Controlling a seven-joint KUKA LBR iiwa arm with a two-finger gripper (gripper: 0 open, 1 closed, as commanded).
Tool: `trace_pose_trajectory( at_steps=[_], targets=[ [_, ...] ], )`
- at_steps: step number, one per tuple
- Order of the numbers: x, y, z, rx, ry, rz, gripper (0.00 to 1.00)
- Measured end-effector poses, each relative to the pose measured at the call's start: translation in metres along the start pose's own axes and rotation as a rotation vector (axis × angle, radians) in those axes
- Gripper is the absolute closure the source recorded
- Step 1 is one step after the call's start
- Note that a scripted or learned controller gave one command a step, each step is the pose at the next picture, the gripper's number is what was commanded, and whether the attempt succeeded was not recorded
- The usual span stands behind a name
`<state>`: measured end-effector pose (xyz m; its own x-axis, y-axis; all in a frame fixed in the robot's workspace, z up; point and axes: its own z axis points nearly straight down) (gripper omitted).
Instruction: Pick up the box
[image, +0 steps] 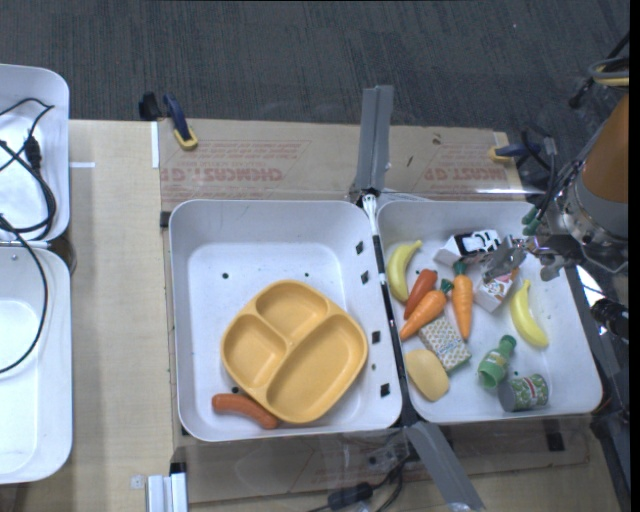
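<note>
Just beneath hand (512, 262), small box (492, 290).

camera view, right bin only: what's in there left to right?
Left banana → potato-like yellow piece → patterned box → upright carrot → green bottle → can → right banana.

You are looking at two bananas (402, 268) (527, 314), three carrots (461, 304) (424, 313) (420, 290), one plate (293, 350), one sausage (243, 408).
</note>
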<state>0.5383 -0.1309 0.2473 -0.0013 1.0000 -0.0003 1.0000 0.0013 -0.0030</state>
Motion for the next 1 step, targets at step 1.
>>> trace_pose_trajectory(
  at_steps=[1],
  targets=[
    [0.0293, -0.0076, 0.1381, 0.001, 0.001, 0.067, 0.0]
  ],
)
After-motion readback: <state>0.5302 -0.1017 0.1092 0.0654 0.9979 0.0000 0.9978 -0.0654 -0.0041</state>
